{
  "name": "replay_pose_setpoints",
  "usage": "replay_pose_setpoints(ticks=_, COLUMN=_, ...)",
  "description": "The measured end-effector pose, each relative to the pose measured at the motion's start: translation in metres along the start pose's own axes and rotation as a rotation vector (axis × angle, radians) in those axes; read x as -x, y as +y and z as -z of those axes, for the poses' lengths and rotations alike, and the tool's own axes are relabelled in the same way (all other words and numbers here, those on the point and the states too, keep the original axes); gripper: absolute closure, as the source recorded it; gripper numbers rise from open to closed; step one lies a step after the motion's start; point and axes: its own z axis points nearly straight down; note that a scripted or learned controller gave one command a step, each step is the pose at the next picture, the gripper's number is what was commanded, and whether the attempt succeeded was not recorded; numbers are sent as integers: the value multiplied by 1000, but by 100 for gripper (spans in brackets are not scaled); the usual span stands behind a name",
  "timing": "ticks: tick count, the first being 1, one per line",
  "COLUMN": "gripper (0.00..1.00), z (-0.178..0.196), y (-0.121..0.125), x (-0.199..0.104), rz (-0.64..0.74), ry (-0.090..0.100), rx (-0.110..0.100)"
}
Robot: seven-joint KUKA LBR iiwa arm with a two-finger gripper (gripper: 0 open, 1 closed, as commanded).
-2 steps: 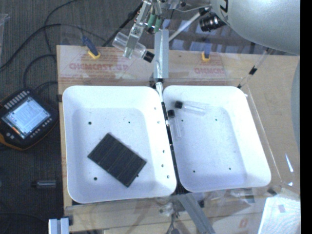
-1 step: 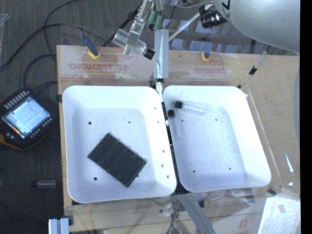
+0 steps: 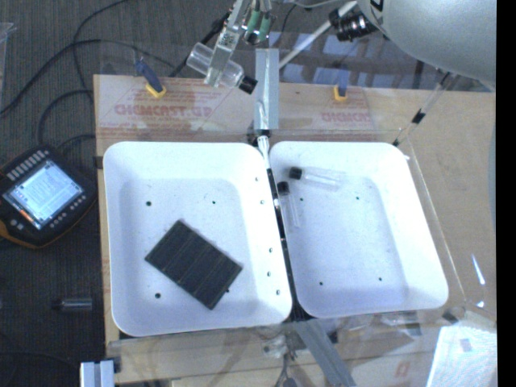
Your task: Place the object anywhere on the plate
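- Hanging above the back of the tabletop, beyond the bins, the gripper ends in something clear; I cannot tell whether the jaws are spread or pressed together.
- Two clear tubes with black caps lie in the right bin, near its back-left corner.
- They look light, stiff, slick and apt to roll; pinching across the middle seems best.
- The dark ribbed plate lies flat in the left bin.

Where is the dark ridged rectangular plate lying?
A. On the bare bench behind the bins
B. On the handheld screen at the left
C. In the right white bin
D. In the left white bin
D: the dark plate lies flat on the floor of the left bin, toward its front.
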Motion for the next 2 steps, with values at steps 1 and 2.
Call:
replay_pose_setpoints(ticks=1, gripper=100, z=10, y=1, x=1, rz=0, ry=-2, rx=4)
replay_pose_setpoints(ticks=2, gripper=100, z=19, y=2, x=1, rz=0, ry=-4, rx=7)
